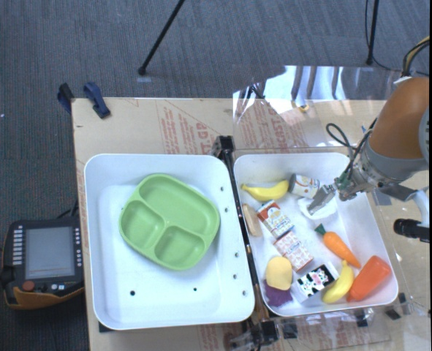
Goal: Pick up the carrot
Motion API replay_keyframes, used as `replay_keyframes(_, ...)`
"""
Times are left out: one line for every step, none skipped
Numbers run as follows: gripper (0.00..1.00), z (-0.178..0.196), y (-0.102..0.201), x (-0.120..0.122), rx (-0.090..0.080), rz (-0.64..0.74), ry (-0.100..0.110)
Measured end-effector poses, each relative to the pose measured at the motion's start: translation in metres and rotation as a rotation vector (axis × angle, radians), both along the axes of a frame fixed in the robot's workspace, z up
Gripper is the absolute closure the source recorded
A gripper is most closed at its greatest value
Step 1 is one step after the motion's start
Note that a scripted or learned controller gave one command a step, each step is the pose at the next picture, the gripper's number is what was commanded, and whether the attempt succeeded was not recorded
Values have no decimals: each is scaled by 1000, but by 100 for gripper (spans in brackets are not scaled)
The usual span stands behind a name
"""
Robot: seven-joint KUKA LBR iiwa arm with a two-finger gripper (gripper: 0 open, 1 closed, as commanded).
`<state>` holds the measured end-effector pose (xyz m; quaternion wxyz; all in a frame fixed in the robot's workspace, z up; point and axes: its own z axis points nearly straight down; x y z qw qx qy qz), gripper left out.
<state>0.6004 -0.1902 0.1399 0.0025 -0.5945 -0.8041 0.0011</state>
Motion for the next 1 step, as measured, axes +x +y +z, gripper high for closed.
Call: replay_keyframes(0,-56,15,-63,3,-59,5)
